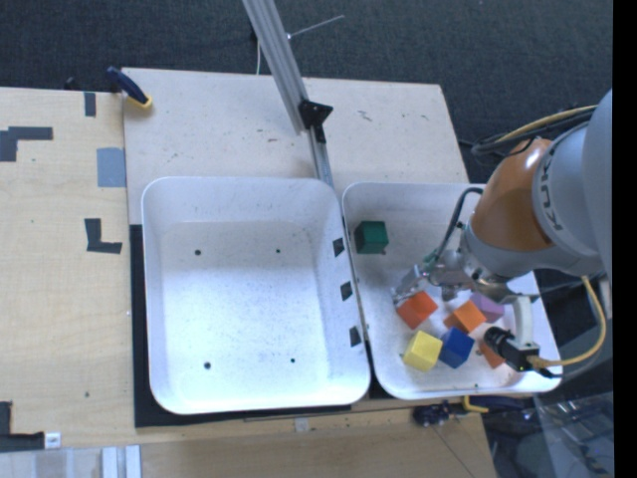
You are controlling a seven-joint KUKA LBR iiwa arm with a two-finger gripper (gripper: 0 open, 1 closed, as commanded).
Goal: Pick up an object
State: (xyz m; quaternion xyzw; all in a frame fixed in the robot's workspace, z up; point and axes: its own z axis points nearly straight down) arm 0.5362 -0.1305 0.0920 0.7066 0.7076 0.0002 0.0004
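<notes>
Camera view shows the gripper (426, 285) low inside the right bin (398, 202), just above the cluster of small blocks. Its metal parts hang down from the grey wrist, but how the jaws stand I cannot tell; the arm covers most of them and the rest is too small and blurred.

Directly below the gripper lies an orange block (417, 309), touching it or almost touching; nothing is seen clearly between the jaws, so I do not say it is held. Just beside it to the right there is a second orange block (466, 317), and a pale purple piece (491, 308) is partly under the arm. Nearer to the front wall of the bin stand a yellow block (422, 351) and a blue block (457, 349), side by side and touching. A green block (371, 236) sits alone toward the back of the bin, well apart from the others.

The left bin (159, 267) is next to it, and both rest on the wooden bench (60, 297).

I judge that these blocks are light, stiff and not fragile, probably foam or plastic, with flat faces that give good grip. The best hold is across two opposite flat faces, not over the corners. The orange block is tilted and crowded by its neighbours, so a finger may land on an edge and push it away. The green block, standing free, would be easier to take.
</notes>
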